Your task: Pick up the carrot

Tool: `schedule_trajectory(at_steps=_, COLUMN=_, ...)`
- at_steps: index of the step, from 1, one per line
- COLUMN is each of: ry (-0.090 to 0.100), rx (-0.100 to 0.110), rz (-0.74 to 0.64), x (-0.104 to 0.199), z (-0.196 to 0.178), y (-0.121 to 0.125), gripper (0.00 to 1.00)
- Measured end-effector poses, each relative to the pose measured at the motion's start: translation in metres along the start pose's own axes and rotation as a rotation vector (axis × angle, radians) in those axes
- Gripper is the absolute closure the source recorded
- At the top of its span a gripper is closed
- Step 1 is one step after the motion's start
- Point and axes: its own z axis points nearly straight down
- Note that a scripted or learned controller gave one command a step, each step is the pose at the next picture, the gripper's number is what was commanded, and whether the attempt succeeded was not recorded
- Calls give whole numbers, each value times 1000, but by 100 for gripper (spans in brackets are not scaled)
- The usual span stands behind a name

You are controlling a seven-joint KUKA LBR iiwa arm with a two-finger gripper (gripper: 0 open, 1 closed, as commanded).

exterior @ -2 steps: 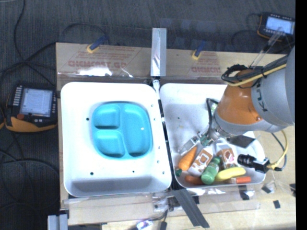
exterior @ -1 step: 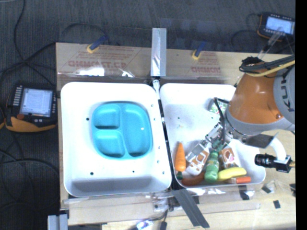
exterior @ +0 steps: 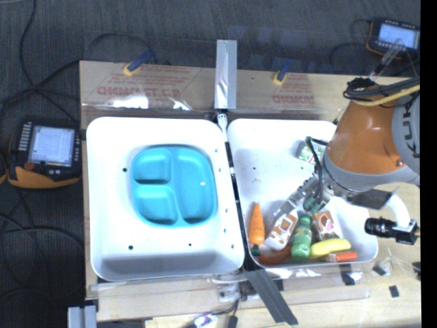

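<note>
The orange carrot (exterior: 256, 225) with a green top lies in the right bin (exterior: 273, 149), close to its left wall near the front, pointing up and down in the view. My gripper (exterior: 308, 197) hangs over the middle of that bin, to the right of the carrot and a little further back, above a pile of toy food. It is apart from the carrot. The grey arm with its orange band (exterior: 365, 142) reaches in from the right and hides part of the bin's right side.
Beside the carrot lie a white carton (exterior: 281, 229), a green vegetable (exterior: 301, 239), a yellow piece (exterior: 330, 247), a small box (exterior: 325, 221) and a brown piece (exterior: 273, 257). A blue divided plate (exterior: 174, 185) sits in the left bin (exterior: 109, 251).
</note>
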Motion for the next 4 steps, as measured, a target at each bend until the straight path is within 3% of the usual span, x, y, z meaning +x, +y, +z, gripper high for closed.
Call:
schedule_trajectory(at_steps=1, ry=-2, rx=1, rz=-173, x=54, z=9, y=39, gripper=100)
schedule_trajectory(at_steps=2, ry=-5, rx=0, rz=-115, x=39, z=-64, y=62, gripper=100)
schedule_trajectory(at_steps=3, ry=-5, rx=0, rz=-310, x=56, z=-66, y=114, gripper=100)
schedule_trajectory(at_steps=4, ry=-4, rx=0, rz=-206, x=101, z=-63, y=163, gripper=100)
